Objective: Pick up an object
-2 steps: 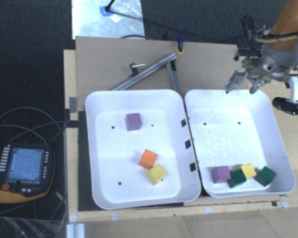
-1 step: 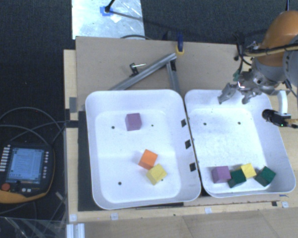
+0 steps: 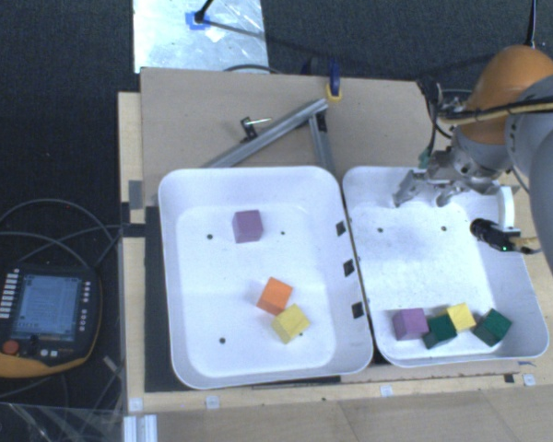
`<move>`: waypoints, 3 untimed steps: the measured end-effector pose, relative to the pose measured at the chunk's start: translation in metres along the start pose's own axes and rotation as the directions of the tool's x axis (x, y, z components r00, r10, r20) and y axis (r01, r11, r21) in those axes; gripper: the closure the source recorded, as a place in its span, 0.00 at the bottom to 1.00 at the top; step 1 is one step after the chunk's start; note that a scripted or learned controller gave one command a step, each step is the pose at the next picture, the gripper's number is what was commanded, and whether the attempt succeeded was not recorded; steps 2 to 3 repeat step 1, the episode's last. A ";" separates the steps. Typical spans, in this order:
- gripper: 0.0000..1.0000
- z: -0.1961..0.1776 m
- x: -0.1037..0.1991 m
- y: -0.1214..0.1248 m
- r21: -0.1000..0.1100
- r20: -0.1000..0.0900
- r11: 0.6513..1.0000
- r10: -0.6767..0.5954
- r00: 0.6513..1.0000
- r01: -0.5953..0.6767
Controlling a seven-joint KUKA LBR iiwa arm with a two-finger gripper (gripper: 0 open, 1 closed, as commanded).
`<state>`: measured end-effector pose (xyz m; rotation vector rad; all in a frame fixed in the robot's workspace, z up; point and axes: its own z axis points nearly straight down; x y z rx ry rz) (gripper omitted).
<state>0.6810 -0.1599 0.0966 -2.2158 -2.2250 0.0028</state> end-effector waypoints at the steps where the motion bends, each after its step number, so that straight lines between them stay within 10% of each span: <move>1: 1.00 -0.015 0.000 0.002 -0.008 0.002 1.000 -0.002 1.000 0.003; 3: 1.00 -0.015 0.000 0.002 -0.008 0.002 1.000 -0.002 1.000 0.003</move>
